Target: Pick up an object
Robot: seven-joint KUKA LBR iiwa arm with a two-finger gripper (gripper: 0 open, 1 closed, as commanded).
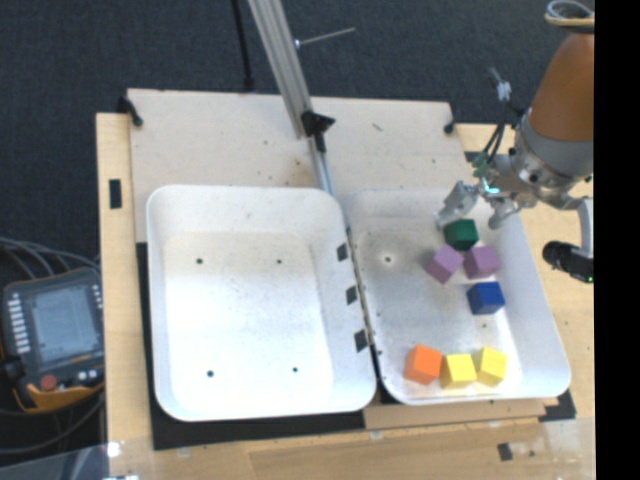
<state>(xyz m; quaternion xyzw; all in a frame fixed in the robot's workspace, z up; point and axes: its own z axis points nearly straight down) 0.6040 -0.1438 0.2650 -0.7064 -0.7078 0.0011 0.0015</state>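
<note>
Your tool (478, 206) stands wide, fingers straddling the green block (461, 234) just below it, lined up to close; nothing is gripped yet.

So there's a teach pendant (55, 330) sitting off at 9 o'clock beside the table (115, 268), cables (30, 253) running up behind it. A slanted aluminium pole (285, 63) comes in from 12 o'clock, over dark carpet (100, 28).
</note>
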